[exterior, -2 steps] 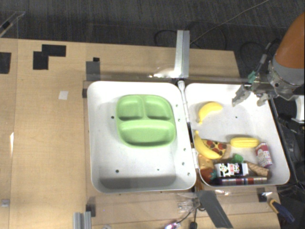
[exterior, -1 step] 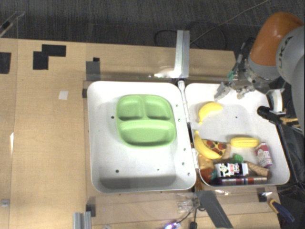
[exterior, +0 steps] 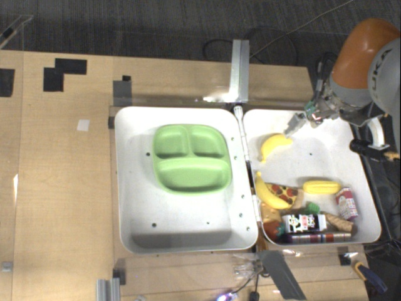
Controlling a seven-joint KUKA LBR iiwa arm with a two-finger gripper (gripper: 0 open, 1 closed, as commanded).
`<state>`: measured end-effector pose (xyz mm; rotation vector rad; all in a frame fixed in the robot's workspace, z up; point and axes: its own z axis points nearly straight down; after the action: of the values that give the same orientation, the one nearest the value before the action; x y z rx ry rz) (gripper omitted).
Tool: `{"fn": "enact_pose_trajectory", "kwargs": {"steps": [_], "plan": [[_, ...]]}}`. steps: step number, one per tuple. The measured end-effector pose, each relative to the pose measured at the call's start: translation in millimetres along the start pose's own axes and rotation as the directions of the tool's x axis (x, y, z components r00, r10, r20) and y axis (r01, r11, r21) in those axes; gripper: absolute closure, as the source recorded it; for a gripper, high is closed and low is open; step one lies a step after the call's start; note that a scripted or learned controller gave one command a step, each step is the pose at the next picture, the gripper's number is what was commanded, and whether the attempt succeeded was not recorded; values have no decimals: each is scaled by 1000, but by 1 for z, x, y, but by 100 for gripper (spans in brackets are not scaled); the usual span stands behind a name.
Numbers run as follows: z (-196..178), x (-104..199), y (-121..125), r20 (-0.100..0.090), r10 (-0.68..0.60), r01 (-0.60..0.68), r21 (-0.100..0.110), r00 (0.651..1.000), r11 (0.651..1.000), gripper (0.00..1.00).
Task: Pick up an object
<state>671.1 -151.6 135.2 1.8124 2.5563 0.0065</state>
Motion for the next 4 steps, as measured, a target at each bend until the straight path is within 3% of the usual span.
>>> {"fn": "enact_pose_trajectory", "kwargs": {"steps": [1, 2, 3, 4], "plan": [[25, 31, 13, 24, -115, 115, -4, 993, 993, 0], [9, 28, 18, 40, -117, 118, -25, 992, 993, 100], [43, 35, -106, 5, -282, 282, -3, 959, 959, 100], [37, 76, -52, -2, 194, -194, 2, 981, 981, 100]]}}
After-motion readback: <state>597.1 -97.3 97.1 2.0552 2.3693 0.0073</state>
